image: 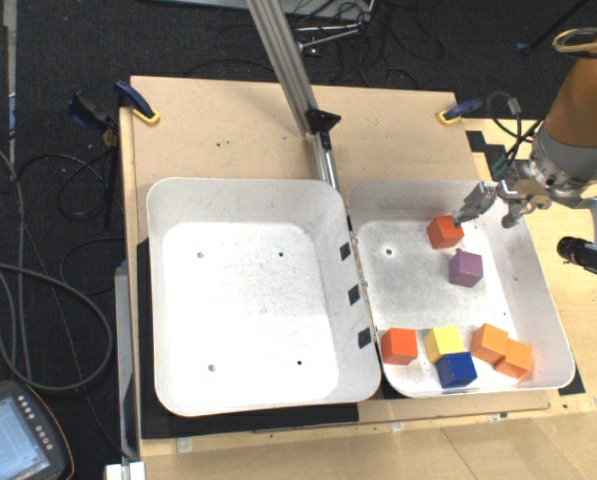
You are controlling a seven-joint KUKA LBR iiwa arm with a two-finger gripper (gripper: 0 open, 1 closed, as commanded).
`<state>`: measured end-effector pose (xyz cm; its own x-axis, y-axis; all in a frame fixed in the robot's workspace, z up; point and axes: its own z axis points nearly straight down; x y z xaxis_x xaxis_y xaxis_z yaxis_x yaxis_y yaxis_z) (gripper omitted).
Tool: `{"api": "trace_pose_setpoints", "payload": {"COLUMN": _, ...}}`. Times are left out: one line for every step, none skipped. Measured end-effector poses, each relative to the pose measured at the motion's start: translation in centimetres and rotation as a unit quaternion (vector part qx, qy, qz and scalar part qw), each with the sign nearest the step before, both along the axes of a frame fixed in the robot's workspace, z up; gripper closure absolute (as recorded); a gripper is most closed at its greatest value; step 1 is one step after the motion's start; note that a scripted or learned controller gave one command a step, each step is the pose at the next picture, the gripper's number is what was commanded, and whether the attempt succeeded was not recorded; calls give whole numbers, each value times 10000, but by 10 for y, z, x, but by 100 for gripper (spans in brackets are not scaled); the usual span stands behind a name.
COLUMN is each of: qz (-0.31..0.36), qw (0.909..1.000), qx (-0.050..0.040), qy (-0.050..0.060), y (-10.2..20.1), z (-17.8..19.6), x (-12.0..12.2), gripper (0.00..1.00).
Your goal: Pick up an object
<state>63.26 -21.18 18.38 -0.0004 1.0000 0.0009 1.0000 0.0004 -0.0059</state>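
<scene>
Gripper (495, 206) hangs spread open with nothing in it, over the right bin (538, 298) around 1 o'clock. Orange cube (444, 232) sits just beside it; probably light, rigid foam or wood, so pinch two flat opposite faces

From my remote station: lighting even, overhead, moderately bright. White bins (248, 298) show mild glare; shadows beneath blocks (458, 358) soft. Dark floor (48, 48) underexposed. Overall slightly soft focus.
</scene>
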Motion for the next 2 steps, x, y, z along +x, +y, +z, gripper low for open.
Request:
{"api": "trace_pose_setpoints", "payload": {"qz": -2, "qw": 10000, "qx": -4, "qy": -9, "y": -4, "z": -46, "x": 4, "gripper": 0}}
{"api": "trace_pose_setpoints", "payload": {"qz": 4, "qw": 10000, "qx": -17, "qy": -47, "y": -5, "z": -32, "x": 6, "gripper": 100}}
